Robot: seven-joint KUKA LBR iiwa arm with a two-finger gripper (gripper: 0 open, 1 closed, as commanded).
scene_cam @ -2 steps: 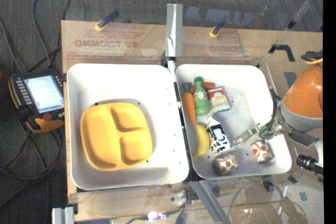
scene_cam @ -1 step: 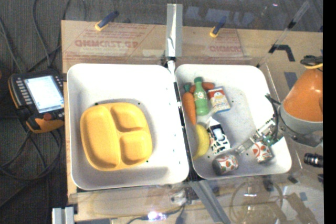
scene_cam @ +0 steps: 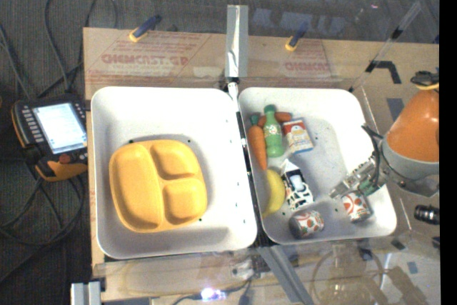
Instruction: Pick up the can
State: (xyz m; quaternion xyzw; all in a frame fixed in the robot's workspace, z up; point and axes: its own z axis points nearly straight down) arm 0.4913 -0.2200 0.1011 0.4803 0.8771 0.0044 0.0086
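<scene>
Two small cans with red and white labels lie in the right bin (scene_cam: 371,225) near its front edge. One can (scene_cam: 307,223) is on its side at the front middle. The other can (scene_cam: 355,208) sits toward the front right corner. My gripper (scene_cam: 355,186) reaches in from the right and hangs just above and behind this second can, very close to it. I cannot tell whether it touches the can. The grey wrist with its orange band (scene_cam: 418,128) hides the bin's right rim.
Also in the right bin are a carrot (scene_cam: 257,145), a green bottle (scene_cam: 273,132), a small red and blue box (scene_cam: 297,135), a black and white carton (scene_cam: 295,186) and a yellow fruit (scene_cam: 274,191). A yellow divided tray (scene_cam: 158,183) lies in the left bin (scene_cam: 107,111).
</scene>
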